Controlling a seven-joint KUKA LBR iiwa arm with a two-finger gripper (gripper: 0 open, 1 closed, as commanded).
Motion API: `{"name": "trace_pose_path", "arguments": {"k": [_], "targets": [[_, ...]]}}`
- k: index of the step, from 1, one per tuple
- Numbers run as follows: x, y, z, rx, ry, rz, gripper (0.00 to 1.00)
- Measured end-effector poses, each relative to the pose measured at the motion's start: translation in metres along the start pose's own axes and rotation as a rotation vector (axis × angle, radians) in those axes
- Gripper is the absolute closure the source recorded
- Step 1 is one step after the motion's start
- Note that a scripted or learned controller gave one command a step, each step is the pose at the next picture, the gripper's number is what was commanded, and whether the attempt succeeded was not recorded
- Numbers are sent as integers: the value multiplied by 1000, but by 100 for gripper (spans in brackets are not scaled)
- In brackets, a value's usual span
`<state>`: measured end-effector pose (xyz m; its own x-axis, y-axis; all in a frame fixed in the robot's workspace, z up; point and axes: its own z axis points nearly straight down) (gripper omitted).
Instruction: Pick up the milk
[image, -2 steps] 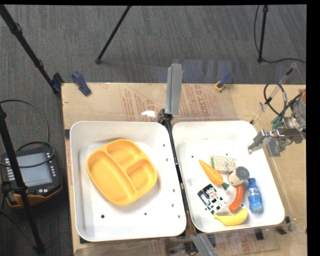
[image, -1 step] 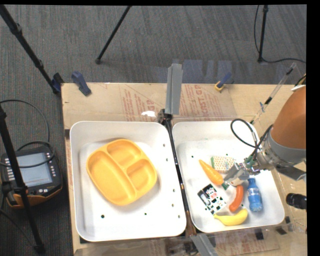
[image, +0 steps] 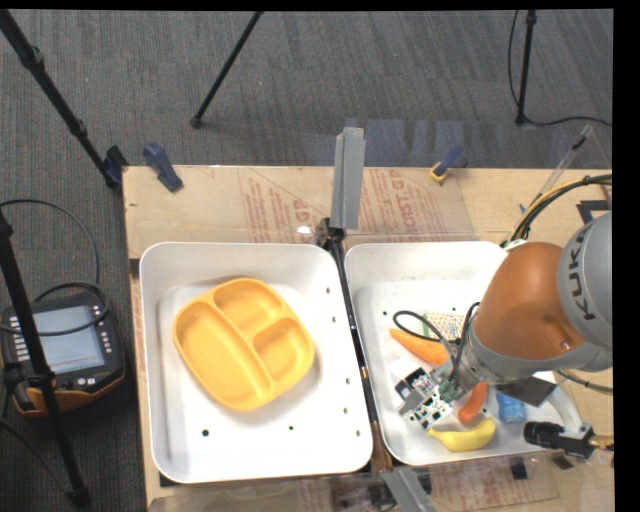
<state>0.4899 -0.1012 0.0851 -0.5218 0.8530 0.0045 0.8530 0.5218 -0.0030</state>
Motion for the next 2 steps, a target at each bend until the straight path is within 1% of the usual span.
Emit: {"name": "trace_pose_path", "arguments": {"k": [1, 2], "targets": [[-1, -1, -8, 1, 3, 7, 100], [14, 39, -100, 0, -2, 94, 100]]}}
